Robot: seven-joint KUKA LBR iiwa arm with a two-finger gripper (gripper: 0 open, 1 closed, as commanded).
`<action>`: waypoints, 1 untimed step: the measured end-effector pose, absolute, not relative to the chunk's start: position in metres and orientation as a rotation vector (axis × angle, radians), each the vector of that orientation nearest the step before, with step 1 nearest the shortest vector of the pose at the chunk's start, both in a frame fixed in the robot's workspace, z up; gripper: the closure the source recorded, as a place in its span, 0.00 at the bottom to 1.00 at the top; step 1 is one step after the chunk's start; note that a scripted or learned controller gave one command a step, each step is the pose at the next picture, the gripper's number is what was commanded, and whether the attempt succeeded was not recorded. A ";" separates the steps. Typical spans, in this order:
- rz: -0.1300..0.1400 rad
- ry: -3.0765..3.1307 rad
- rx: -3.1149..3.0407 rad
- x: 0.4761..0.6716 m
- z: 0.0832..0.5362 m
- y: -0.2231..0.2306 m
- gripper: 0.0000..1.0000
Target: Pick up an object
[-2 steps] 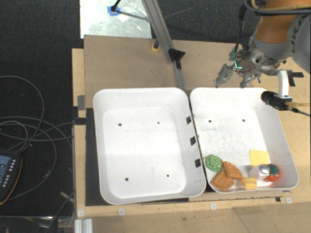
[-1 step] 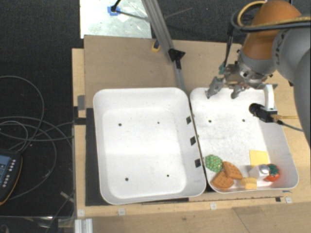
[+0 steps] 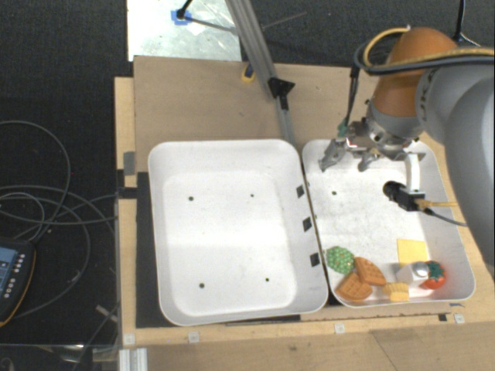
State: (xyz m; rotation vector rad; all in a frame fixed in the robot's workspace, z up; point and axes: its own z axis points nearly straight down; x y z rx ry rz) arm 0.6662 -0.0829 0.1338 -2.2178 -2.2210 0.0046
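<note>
Camera view: gripper (image 3: 349,154) hangs over the far end of the right bin (image 3: 340,207), nothing between its fingers.

Two fingers (image 3: 331,158) show spread apart and empty, above bare bin floor. Every candidate lies well away from them, toward the near end of the same bin: a green piece (image 3: 339,259), an orange waffle (image 3: 369,272) touching a second orange piece (image 3: 354,288), a yellow square (image 3: 412,250), and a red-and-grey lump (image 3: 427,274) in the near right corner (its exact shape is hard to make out). Nearest the fingers, I judge, is the green piece, almost straight toward the camera. The arm's body hides part of the bin's right rim.
</note>
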 end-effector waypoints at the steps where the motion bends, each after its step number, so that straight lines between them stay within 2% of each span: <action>1: 0.003 -2.222 -2.218 0.666 0.088 -0.082 0.00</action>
